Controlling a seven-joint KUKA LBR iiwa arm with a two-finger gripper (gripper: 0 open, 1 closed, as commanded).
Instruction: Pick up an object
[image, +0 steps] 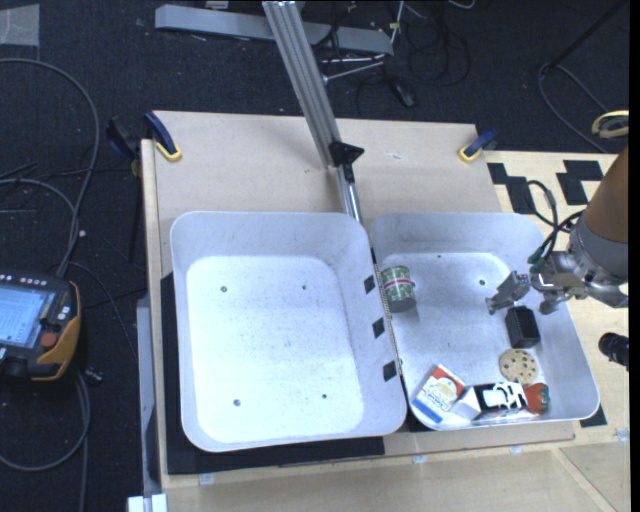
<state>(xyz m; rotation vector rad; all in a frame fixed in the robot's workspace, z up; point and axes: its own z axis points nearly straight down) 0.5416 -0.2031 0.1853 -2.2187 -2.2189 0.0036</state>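
You see the pincer (522, 290) spread open over the right bin (455, 235), holding nothing, just above a black block (522, 327).

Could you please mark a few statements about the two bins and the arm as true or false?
1. The small jar stands in the right bin, near the divide between the bins. True.
2. The gripper is over the left bin. False: it is over the right bin, near its right side.
3. A black block lies just below the gripper in the picture. True.
4. The round speckled disc lies in the left bin. False: it lies in the right bin, below the black block.
5. The blue and white packet sits at the far edge of the right bin. False: it is at the near edge.
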